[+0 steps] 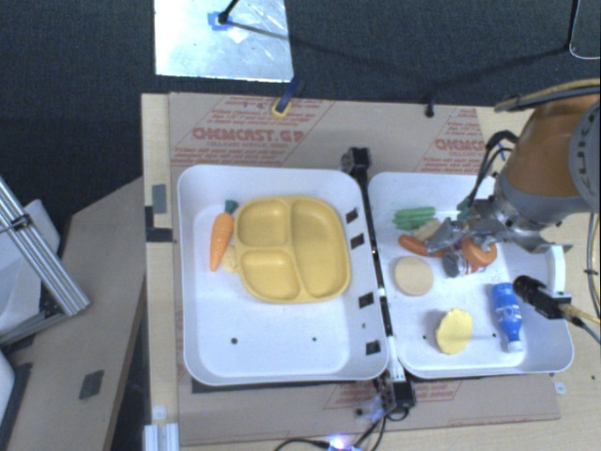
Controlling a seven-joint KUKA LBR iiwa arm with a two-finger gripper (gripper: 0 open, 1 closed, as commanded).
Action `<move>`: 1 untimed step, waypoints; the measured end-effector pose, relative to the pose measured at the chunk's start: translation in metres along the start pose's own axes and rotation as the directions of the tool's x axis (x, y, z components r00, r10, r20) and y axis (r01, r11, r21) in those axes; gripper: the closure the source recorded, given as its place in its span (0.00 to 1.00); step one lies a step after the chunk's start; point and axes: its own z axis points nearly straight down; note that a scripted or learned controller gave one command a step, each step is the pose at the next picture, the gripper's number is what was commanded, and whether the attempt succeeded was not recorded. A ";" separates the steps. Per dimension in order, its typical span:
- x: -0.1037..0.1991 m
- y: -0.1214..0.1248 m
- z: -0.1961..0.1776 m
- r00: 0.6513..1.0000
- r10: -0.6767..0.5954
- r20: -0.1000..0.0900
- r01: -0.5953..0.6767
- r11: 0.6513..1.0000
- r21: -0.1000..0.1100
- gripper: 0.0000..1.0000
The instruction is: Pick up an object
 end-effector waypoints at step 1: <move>0.001 0.009 0.014 1.000 -0.003 0.004 0.003 1.000 -0.017 0.00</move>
